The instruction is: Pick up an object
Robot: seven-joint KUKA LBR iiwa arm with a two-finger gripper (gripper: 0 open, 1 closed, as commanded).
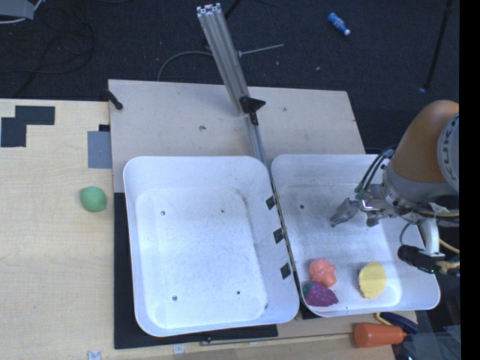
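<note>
In the right bin (300, 172), the gripper (346, 214) hangs with its jaws apart and holding nothing, probably because the orange toy (322, 270), purple grapes (321, 295) and yellow piece (372, 280) lie toward six o'clock.

A green ball (93, 199) sits alone on the pale wooden desk (45, 276), well left of the bins. Behind them, a metal rail (225, 55) slants up from a black clamp (251, 105) on the beige board (180, 118). A small blue item (339, 24) lies on the dark floor (150, 21) up top, cables trailing nearby. Down at the front edge, an orange-handled tool (377, 334) lies just beside the right bin's corner.
</note>
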